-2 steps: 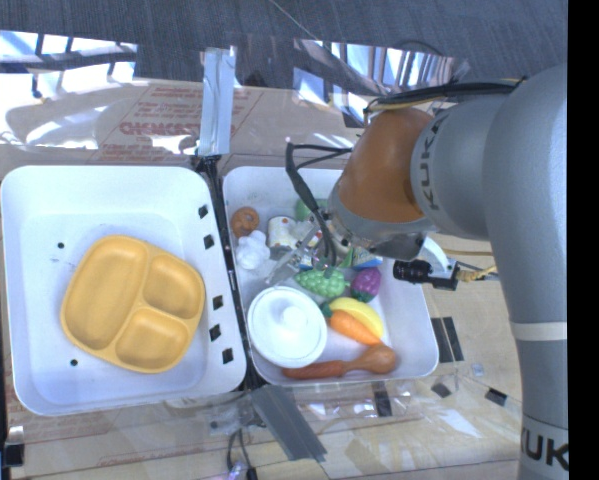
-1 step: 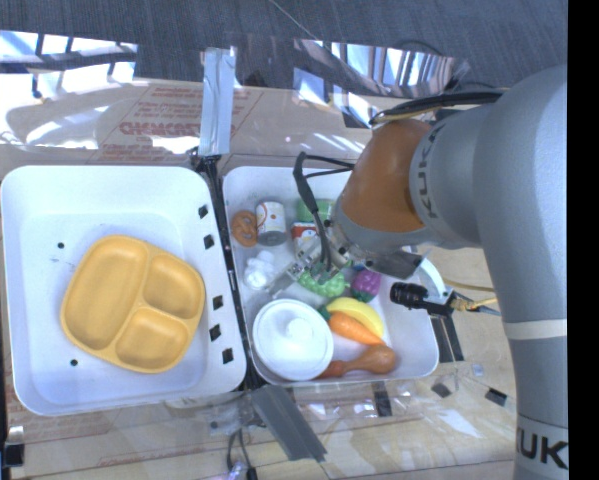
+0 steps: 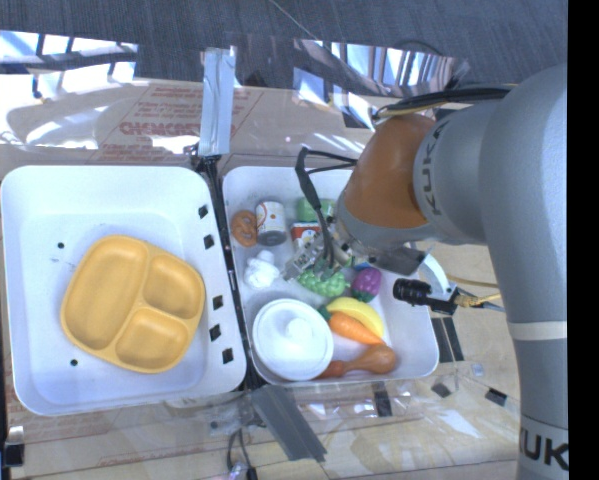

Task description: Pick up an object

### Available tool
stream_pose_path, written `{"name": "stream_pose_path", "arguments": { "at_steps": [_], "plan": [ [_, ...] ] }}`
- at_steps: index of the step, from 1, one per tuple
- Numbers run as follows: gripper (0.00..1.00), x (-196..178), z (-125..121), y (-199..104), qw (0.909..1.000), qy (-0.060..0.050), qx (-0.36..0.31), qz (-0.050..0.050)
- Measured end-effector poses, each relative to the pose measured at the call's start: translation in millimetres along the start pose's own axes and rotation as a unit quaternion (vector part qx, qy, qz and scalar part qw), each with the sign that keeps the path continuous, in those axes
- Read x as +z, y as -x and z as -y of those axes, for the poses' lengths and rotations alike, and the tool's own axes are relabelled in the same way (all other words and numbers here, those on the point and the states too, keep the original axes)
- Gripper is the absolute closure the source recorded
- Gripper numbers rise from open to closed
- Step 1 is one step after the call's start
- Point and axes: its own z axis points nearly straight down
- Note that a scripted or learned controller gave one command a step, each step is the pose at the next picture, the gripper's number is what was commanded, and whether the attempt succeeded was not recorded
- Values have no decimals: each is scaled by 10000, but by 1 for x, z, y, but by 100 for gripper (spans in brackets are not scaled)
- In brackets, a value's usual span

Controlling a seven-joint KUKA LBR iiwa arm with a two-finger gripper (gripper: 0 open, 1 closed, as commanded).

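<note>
Two shallow white bins sit side by side on the desk. The left bin (image 3: 39, 198) carries a yellow divided tray (image 3: 131, 302). The right bin (image 3: 279, 180) is crowded with toy food and small objects, any of which could serve as the object to pick up.

Taking the right bin as a clock face, we see a small can (image 3: 270, 221) and a brown round piece (image 3: 244, 229) near eleven o'clock, a white lidded bowl (image 3: 293, 338) at seven, a banana (image 3: 357, 314) and a carrot (image 3: 355, 330) near five with a brown drumstick-shaped piece (image 3: 364, 361) below them, and a purple piece (image 3: 366, 282) at four. A green grape bunch (image 3: 326, 282) lies close to the centre.

The grey arm (image 3: 499, 198) reaches in from three o'clock, and its gripper (image 3: 316, 256) is low over the centre, just above the grapes. We cannot tell how its jaws are set, since the wrist and clutter hide them, and nothing is visibly held.

We judge the grasp is about to be attempted. To do it well, we would centre on one item, likely the grapes, descend straight, and avoid nudging the neighbouring purple piece or banana before closing.
</note>
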Motion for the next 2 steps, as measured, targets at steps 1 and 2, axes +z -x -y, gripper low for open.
{"name": "stream_pose_path", "arguments": {
  "at_steps": [1,2],
  "plan": [
    [100,-86,-4,-73,9995,-51,316,-60],
    [100,-126,-2,-106,9998,-58,162,-65]
  ]
}}
